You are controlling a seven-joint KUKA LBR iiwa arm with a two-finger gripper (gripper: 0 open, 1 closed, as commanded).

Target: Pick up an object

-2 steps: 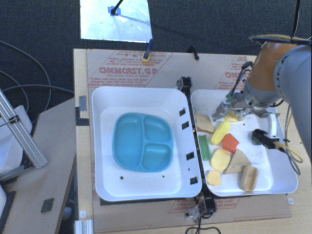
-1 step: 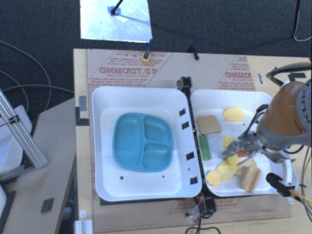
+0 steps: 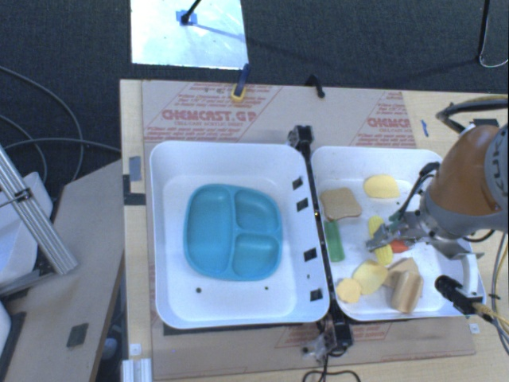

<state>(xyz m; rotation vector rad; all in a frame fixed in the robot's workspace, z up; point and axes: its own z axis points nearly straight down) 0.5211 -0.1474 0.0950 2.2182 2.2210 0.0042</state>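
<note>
Claw [image 3: 380,242] low mid right bin [image 3: 362,313], grip state unclear; toy foods [image 3: 370,277] crowd its near edge.

Even overhead light, soft shadows, slight blur, glare on bins [image 3: 238,153].

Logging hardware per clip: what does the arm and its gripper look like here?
The arm is a rounded, bulky body, grey with a broad orange band above the wrist. The gripper at its end is small, dark grey metal. Dark cables loop near the arm at the upper right.
</note>
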